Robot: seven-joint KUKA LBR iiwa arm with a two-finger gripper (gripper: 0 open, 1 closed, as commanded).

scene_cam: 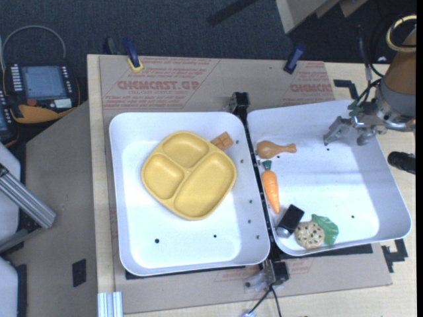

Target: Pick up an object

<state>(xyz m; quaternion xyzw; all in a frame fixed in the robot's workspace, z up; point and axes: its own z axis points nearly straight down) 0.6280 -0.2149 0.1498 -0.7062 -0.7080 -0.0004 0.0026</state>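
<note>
From above, the right white plastic bin (370, 203) holds a small cluster along its left wall. An orange plastic carrot (270, 189) lies with its long axis running near to far, green stub toward the far side, tip pointing at the near edge. Just beyond it a tan toy drumstick (273, 149) lies crosswise, bone end pointing right. Near the carrot's tip sits a small black block (289, 218), touching a speckled round cookie (308, 234) with a green leafy piece (326, 228) beside it.

The left white bin (132, 197) carries a yellow three-section plate (189, 174), tilted diagonally, with a small brown block (222, 140) at its far right corner. Both bins rest on the cardboard-covered desk (198, 84).

The grey arm (398, 91) comes in from the right, wrist low over the right bin's far corner. Its end effector (346, 131) points left, well apart from every toy; the fingers look spread, with nothing between them
</note>
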